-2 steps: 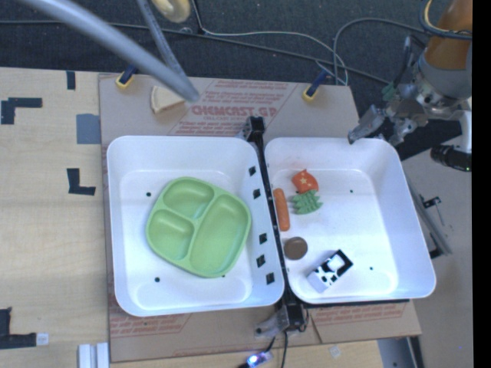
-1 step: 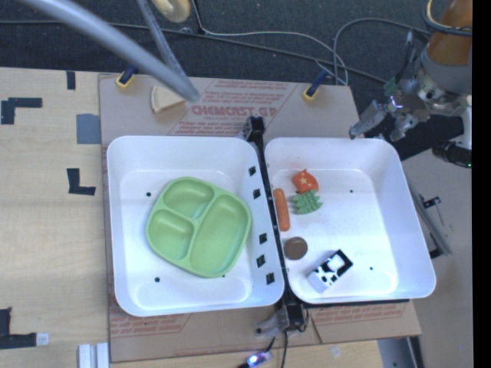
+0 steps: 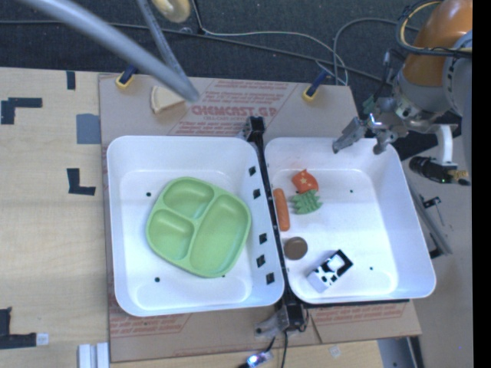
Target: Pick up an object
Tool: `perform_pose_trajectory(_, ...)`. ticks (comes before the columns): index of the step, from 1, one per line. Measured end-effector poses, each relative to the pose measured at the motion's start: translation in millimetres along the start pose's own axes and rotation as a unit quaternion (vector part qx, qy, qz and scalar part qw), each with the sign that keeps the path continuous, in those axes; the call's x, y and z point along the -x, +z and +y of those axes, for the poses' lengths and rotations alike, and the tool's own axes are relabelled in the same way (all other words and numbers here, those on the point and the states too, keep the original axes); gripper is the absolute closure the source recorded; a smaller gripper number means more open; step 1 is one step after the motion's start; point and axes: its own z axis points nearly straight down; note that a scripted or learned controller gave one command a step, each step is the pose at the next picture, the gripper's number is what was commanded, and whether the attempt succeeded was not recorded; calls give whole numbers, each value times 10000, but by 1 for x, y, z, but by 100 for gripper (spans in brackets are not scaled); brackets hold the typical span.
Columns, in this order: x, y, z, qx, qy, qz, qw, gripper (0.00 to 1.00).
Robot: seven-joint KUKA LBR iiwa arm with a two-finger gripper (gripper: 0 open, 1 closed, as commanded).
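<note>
A green plate (image 3: 201,226) with three parts lies in the left bin (image 3: 123,228). Right of the plate, in the right bin (image 3: 399,205), sit an orange carrot (image 3: 282,208), a brown disc (image 3: 295,247), a red and green toy (image 3: 305,191) and a black and white block (image 3: 330,270) (it is the one farthest from the plate). Far right of the plate and higher up, the jaws (image 3: 358,140) hang spread wide over the bin's back rim, holding nothing.

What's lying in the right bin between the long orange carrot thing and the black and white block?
In the camera view, a small round brown piece lies between the orange carrot and the black-and-white block, near the right bin's left wall.
</note>
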Motion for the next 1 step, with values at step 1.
perform_pose_trajectory(1, 9, 58, -1, -6, 6, -4, 10000, 0)
